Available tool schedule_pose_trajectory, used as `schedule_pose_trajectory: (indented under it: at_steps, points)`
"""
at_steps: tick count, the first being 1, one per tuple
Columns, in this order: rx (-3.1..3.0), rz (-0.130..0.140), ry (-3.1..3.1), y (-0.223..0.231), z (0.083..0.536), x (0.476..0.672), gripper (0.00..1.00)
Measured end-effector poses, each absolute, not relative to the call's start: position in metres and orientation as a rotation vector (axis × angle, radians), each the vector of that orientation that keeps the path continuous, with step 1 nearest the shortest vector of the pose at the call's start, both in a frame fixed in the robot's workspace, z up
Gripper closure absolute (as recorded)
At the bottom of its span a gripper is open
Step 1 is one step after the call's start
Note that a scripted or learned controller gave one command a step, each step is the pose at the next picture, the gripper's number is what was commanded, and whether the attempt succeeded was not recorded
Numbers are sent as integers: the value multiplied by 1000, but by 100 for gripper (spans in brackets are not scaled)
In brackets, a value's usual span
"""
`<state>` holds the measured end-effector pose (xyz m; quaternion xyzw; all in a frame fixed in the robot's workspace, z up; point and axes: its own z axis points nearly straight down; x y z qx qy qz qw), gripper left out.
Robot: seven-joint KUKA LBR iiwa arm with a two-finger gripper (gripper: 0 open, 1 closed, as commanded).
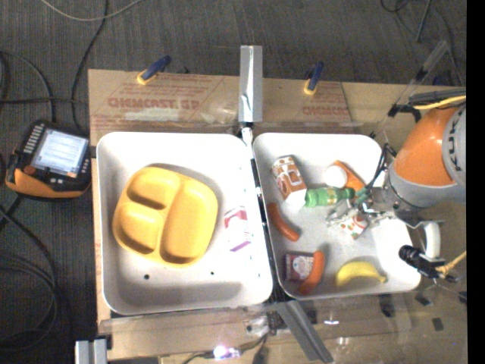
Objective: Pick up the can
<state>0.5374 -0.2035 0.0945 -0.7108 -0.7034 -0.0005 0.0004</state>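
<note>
The jaws hang low in the right bin near its right wall, at about, and whether they stand apart or together cannot be told among the clutter there. They sit just off the cap end of a green bottle and over a small crumpled wrapper, neither of which is the target. The can, dark red and lying near the bin's front wall, lies well apart from the jaws, toward the lower left of them, touching a sausage on its right, with a banana a little further right. To do the step well, the arm should probably rise clear of the bottle, cross toward the can, centre over its body, and come down with the jaws straddling it so the sausage is not caught as well.
</note>
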Motion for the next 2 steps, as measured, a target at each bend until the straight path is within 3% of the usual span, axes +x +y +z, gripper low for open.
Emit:
schedule_pose_trajectory:
  at_steps: [1, 2]
  points:
    - [-2233, -5, -2211, -203, 105, 538, 100]
    - [-2193, 3, -2251, -158, 209, 592, 100]
